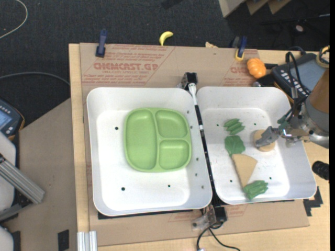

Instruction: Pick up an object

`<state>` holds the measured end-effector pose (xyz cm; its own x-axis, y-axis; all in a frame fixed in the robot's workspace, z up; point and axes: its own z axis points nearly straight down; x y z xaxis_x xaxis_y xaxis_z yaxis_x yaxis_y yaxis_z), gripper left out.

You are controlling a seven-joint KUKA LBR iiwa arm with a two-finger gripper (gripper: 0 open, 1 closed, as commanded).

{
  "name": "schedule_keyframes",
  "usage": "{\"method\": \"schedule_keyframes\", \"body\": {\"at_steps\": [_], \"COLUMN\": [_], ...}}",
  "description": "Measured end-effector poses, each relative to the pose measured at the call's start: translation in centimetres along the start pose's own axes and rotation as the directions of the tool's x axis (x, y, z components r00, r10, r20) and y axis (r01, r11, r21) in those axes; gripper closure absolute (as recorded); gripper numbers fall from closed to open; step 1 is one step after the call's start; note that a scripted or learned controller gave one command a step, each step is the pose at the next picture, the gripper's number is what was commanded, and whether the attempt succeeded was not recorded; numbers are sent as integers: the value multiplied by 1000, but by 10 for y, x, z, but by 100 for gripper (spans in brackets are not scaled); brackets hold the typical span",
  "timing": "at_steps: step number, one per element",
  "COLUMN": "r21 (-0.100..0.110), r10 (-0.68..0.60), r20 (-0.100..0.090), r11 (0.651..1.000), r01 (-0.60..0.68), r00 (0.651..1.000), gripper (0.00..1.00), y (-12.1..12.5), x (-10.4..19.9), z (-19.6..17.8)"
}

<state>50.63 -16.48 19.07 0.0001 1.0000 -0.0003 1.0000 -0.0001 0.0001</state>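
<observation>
1. Two shallow white bins sit on the bench; my hand [268,136] is low in the right bin [220,184], at a small round tan piece [266,145].
2. Hand state: I cannot tell how far open it is, nor whether it holds anything.
3. Step in hand: likely the grasp approach. Next move: close squarely on the piece, then lift straight.

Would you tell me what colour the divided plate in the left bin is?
Light green; the plate shows in the camera view.
</observation>
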Motion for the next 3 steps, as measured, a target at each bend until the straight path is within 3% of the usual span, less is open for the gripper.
{"method": "schedule_keyframes", "body": {"at_steps": [1, 2, 3], "r21": [6, -2, -6], "r10": [0, 2, -6], "r20": [-3, 1, 1], "r11": [1000, 1000, 1000], "r01": [0, -2, 6], "r00": [1000, 1000, 1000], "gripper": [0, 100, 100], "y": [-29, -27, 36], "x": [36, 33, 70], "z": [111, 96, 106]}}
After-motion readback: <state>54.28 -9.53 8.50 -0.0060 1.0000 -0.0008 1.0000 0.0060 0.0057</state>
